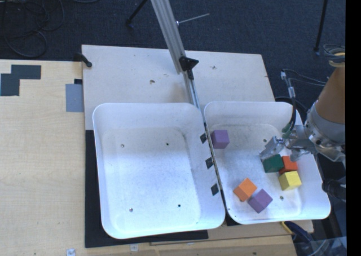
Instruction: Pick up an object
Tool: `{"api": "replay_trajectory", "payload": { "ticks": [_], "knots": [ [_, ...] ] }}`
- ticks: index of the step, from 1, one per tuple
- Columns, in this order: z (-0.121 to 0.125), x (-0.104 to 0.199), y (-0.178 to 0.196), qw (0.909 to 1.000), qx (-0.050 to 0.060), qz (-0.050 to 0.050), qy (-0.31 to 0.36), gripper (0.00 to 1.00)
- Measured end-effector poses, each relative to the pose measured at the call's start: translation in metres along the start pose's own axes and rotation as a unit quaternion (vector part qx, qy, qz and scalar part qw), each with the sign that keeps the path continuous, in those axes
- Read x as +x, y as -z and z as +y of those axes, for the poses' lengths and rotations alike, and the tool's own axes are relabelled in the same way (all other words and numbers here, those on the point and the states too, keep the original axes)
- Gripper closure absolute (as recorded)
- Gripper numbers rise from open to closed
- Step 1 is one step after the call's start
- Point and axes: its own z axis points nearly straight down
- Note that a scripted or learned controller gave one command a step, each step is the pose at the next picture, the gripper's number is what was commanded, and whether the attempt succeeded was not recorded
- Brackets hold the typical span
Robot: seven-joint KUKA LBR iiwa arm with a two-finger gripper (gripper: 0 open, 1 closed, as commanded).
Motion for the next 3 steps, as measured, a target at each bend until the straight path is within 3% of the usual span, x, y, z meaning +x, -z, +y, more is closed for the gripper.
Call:
{"api": "replay_trajectory", "payload": {
  "ticks": [1, 2, 3],
  "knots": [
    [0.031, 0.013, -0.148, 1.0, 0.0, 0.0, 0.003, 0.0],
    [-0.015, 0.012, -0.145, 1.0, -0.002, -0.001, 0.003, 0.0],
    [0.022, 0.019, -0.145, 1.0, -0.001, -0.001, 0.005, 0.0]
  ]
}}
